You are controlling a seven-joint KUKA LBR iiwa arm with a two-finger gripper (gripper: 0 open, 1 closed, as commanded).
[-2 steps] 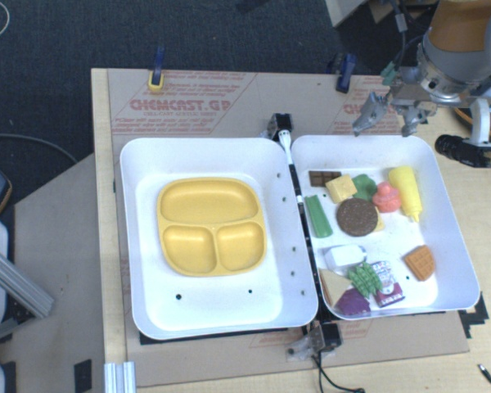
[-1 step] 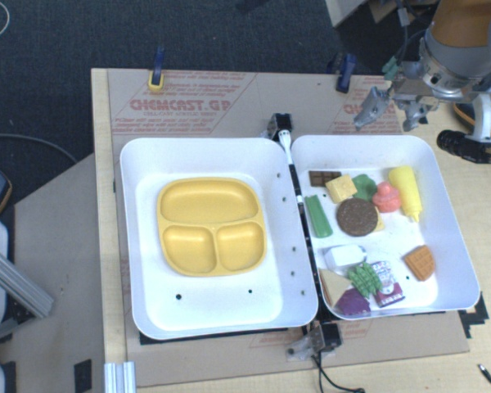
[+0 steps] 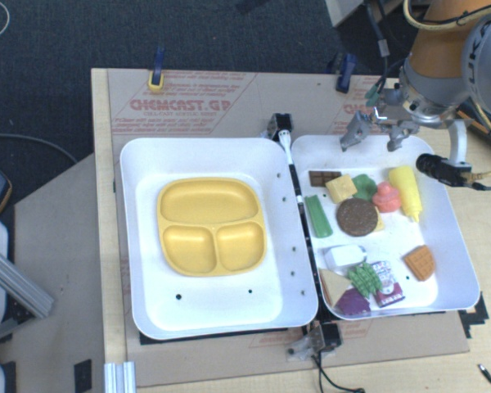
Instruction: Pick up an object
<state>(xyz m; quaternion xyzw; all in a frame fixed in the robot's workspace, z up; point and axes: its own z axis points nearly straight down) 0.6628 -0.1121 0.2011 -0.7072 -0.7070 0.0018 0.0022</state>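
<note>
My gripper (image 3: 374,135) hangs over the far rim of the right bin (image 3: 458,256), its two fingers spread apart and open, with nothing between them. Below it in that bin lie a yellow block (image 3: 340,188), a green piece (image 3: 364,186), a pink round toy (image 3: 386,197), a yellow banana-like piece (image 3: 407,190), a brown round cookie (image 3: 358,217), a green stick (image 3: 317,216), a white block (image 3: 344,256), a waffle (image 3: 420,262), a leafy green item (image 3: 364,279), and a purple piece (image 3: 353,303).
The left bin (image 3: 139,244) holds a yellow three-compartment plate (image 3: 210,224). Both bins rest on a cardboard sheet (image 3: 188,97). Blue clamps (image 3: 157,70) pin its far edge. A black cable and connector (image 3: 443,169) hang at the right bin's far right.
</note>
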